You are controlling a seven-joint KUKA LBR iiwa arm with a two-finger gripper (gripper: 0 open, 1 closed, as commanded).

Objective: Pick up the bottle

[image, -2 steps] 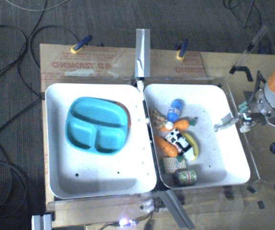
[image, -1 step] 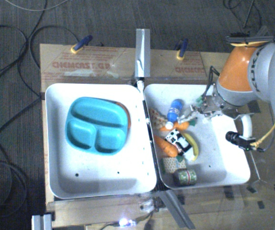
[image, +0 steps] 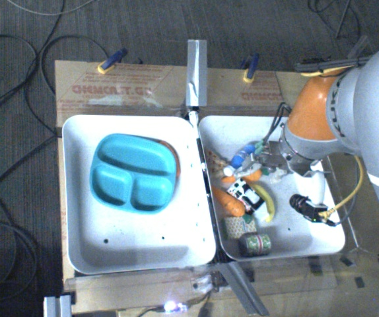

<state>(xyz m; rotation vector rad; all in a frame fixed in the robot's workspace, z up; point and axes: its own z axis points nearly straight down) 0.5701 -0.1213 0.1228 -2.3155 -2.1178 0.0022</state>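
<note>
On the bench [image: 70, 84], two bins sit side by side: the left bin [image: 77, 243] holds one blue tray [image: 135, 172], the right bin [image: 321, 240] the clutter. One bottle [image: 241, 156], clear with a blue cap, lies in the right bin, its long axis slanting from lower left to upper right. The tool [image: 269, 156] is just beside it; whether it is clenched I cannot tell.

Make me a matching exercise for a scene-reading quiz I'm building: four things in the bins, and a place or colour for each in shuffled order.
Things:
1. divided tray
2. bottle
3. banana
4. carrot

Descriptions:
A. orange, near the right bin's left wall
B. blue, in the left bin
C. yellow, curved, mid right bin
D. blue-capped, lying beside the end effector

Pairs: 1-B, 2-D, 3-C, 4-A
</note>
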